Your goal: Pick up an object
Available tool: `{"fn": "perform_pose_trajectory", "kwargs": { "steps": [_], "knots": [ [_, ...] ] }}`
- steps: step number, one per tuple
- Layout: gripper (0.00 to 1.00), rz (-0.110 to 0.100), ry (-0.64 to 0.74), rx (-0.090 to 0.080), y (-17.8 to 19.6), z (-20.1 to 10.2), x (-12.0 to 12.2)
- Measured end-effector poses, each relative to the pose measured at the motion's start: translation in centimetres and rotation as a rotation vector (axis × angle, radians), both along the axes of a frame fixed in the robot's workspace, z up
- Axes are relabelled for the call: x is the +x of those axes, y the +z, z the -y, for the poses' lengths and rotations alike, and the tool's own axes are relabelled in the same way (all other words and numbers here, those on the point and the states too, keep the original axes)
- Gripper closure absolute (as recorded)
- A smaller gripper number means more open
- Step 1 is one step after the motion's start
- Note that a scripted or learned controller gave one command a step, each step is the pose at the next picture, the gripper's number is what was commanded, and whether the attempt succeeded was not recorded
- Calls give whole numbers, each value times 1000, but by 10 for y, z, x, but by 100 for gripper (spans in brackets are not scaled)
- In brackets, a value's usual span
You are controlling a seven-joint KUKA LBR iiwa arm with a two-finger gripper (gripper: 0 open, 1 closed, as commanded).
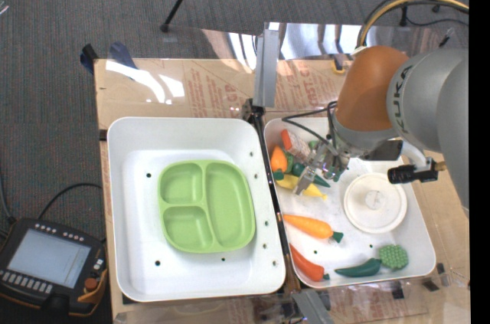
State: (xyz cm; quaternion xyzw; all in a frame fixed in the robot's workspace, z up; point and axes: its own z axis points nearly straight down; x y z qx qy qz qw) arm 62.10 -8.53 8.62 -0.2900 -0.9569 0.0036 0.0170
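Observation:
My gripper [312, 171] is low in the right bin [417, 227], over a pile of toy food at its back left. The pile holds an orange piece [279, 159], a yellow piece [294, 184], a red piece [285, 138] and something dark green partly hidden under the gripper. The gripper touches or nearly touches the yellow and green pieces. I cannot make out anything held. Nearer the front lie an orange carrot [307, 225], a red chili [307, 264], a dark green pepper [358, 267] and a knobbly green piece [393, 256].
A round white dish [374, 202] lies in the right bin just right of the gripper. The left bin [138, 146] holds a green divided plate [207, 205]. A teach pendant [50, 257] lies on the floor at lower left.

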Motion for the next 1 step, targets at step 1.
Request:
{"fn": "perform_pose_trajectory", "kwargs": {
  "steps": [1],
  "knots": [
    [100,49,-103,-4,132,-34,-14]
  ]
}}
